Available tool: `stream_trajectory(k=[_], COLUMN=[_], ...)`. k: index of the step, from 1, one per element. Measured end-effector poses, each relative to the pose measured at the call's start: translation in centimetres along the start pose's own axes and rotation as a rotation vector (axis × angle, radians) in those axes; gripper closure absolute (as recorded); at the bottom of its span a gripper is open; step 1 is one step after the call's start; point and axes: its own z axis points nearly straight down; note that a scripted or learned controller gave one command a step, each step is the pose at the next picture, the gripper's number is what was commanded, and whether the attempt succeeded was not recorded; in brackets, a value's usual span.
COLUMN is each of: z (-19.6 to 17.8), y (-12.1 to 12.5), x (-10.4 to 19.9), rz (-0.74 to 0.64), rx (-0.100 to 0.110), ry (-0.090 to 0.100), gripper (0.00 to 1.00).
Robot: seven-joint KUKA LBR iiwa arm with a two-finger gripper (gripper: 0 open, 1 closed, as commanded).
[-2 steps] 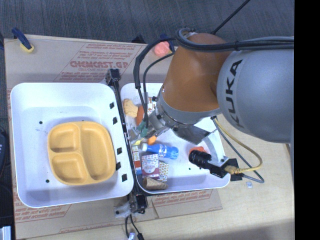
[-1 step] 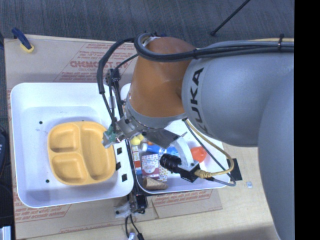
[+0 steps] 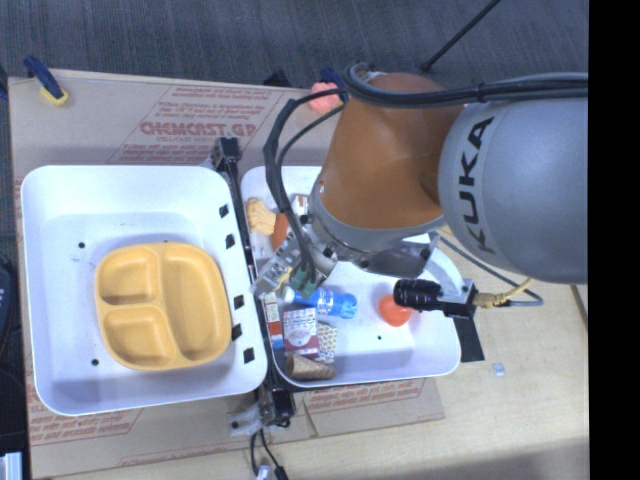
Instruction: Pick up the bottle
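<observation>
From the overhead camera I see the grey arm with its orange band (image 3: pixel 385 153) covering most of the right-hand white bin (image 3: pixel 440 353). My hand (image 3: pixel 290 273) sits low at the frame's centre, over that bin's left side; I cannot tell how wide it stands. The small clear plastic bottle with a blue label (image 3: pixel 330 303) lies on its side just right of the hand, near a round orange piece (image 3: pixel 393 312). A yellow three-compartment plate (image 3: pixel 160 303) rests in the left white bin (image 3: pixel 60 218).
</observation>
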Motion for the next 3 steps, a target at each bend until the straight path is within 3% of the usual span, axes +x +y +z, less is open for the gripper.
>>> stream_trajectory(k=[1, 2, 3], z=[2.9, 2.6, 4.0], y=[4.3, 1.2, 2.9], x=[3.8, 1.0, 2.6], rz=[-0.078, 0.088, 0.074], rx=[0.0, 0.0, 0.001], ry=[0.001, 0.0, 0.001], gripper=[1.0, 1.0, 1.0])
